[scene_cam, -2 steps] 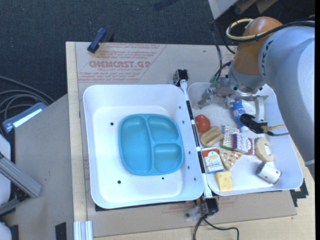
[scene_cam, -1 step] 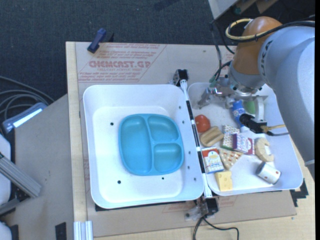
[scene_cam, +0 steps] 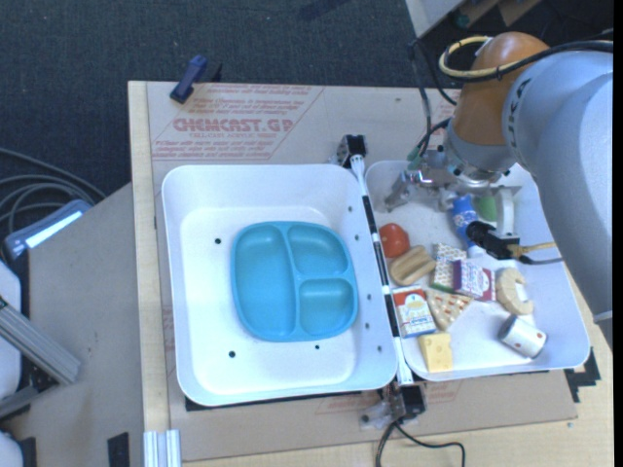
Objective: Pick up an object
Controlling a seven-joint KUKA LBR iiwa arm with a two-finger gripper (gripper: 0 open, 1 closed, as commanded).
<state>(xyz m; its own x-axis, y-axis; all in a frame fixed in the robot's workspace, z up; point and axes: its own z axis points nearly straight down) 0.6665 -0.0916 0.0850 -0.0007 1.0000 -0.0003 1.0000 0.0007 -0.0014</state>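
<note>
The right bin [scene_cam: 560, 343] holds a scatter of toy food: a red tomato [scene_cam: 393, 237], a tan bread roll [scene_cam: 411, 264], a printed packet [scene_cam: 463, 273], a waffle cracker [scene_cam: 449, 307], a small red and white box [scene_cam: 414, 312], a yellow cheese wedge [scene_cam: 437, 351], a bagel [scene_cam: 512, 291] and a white cylinder [scene_cam: 523, 335]. My gripper [scene_cam: 443, 189] hangs low over the far end of this bin, under the orange band [scene_cam: 492, 86]. A small blue item [scene_cam: 463, 210] lies just below the gripper, partly hidden by it. Nothing can be seen held.
The left bin [scene_cam: 195, 212] carries a blue divided plate [scene_cam: 294, 279] in its middle. A black clip [scene_cam: 352, 148] sits at the far end of the wall between the bins. A blue clamp [scene_cam: 188, 78] lies on the cardboard behind the bins.
</note>
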